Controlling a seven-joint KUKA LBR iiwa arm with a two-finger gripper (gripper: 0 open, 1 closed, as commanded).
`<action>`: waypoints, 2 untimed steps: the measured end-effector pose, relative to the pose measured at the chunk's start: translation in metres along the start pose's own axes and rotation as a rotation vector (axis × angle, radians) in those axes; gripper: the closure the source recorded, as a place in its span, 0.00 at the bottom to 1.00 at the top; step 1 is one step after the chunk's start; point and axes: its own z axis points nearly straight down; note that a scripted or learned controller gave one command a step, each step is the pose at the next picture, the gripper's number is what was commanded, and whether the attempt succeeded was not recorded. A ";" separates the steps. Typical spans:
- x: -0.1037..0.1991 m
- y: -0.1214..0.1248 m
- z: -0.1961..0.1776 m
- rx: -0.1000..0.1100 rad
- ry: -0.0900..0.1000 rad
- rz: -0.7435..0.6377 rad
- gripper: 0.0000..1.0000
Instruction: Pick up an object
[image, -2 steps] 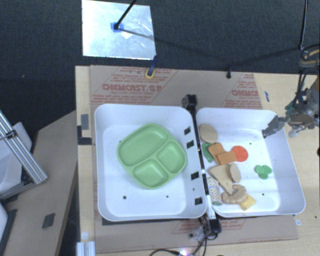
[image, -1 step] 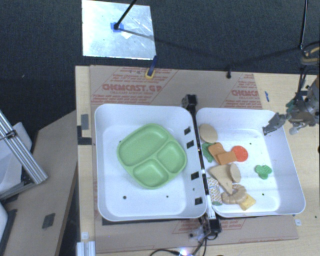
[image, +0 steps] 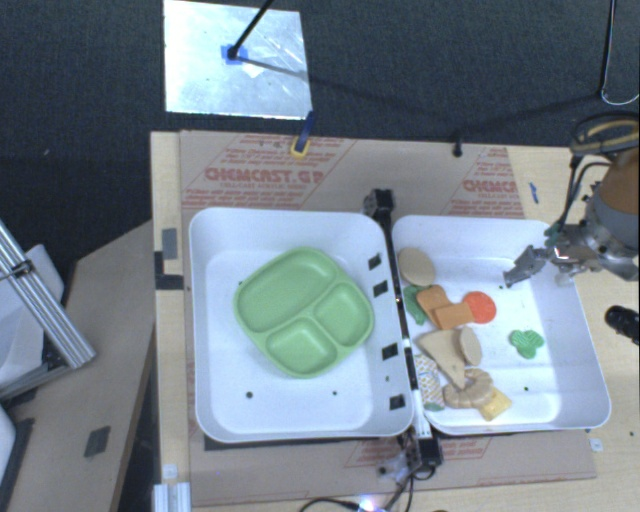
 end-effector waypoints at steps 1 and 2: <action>0.006 0.002 0.043 -0.001 0.000 -0.002 0.00; 0.000 -0.005 0.100 0.001 0.000 0.002 0.00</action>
